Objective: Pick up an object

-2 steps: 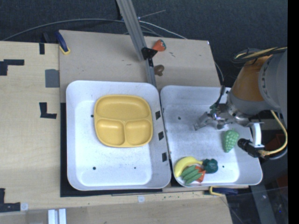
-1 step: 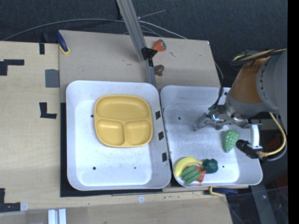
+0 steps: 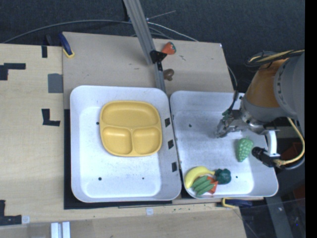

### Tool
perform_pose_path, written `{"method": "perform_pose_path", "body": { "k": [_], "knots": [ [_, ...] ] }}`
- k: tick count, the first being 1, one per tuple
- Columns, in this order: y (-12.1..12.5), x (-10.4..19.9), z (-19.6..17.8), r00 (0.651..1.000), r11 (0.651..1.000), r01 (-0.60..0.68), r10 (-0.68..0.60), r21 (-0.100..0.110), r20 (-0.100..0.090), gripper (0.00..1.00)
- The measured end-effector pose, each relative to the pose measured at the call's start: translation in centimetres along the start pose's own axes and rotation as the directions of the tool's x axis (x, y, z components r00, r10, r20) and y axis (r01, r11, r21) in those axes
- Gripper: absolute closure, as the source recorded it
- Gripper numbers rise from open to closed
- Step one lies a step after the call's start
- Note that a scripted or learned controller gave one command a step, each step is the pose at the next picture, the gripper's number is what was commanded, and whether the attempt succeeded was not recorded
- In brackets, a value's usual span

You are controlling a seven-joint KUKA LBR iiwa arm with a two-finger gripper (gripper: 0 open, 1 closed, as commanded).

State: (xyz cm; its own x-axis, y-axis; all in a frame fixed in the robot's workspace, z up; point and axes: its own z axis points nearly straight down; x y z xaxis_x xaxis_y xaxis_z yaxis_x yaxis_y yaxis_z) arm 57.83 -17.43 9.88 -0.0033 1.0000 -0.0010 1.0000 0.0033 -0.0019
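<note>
The grey KUKA arm [image 3: 277,95] with its orange band reaches in from the right, and its two-finger gripper [image 3: 221,131] hangs low over the bare floor of the right shallow white bin [image 3: 198,108]. The tool is small and dark against the bin, and whether it is spread or pressed together cannot be told; nothing can be seen held in it.

Just to the right of the gripper and a little toward the camera lies a light green bumpy toy, shaped like a bunch of grapes [image 3: 243,148], close to the tool but apart from it. Further toward the near edge of the bin, below the gripper, sits a small cluster of toy food: a yellow plastic banana [image 3: 195,174], a bundle of green bean-like pieces with a red-orange bit [image 3: 204,184], and a dark green lumpy piece resembling broccoli [image 3: 223,176], all touching or nearly touching in the near corner.

Well to the left of the gripper, past the divide between the bins, the left shallow white bin [image 3: 84,182] holds a yellow plastic plate with three compartments [image 3: 131,128], lying flat. Beyond the gripper, up and to the left, a grey metal rail [image 3: 140,24] rises over the wooden bench [image 3: 29,133].
</note>
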Motion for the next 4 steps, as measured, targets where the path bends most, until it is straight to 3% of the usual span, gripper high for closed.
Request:
{"method": "perform_pose_path", "body": {
  "k": [3,4],
  "knots": [
    [-0.3,-0.6,-15.8,1.000,1.000,-0.002,0.002,-0.007,0.001,1.00],
    [0.5,5.1,-14.6,1.000,1.000,0.003,-0.003,-0.001,-0.002,1.00]
  ]
}}
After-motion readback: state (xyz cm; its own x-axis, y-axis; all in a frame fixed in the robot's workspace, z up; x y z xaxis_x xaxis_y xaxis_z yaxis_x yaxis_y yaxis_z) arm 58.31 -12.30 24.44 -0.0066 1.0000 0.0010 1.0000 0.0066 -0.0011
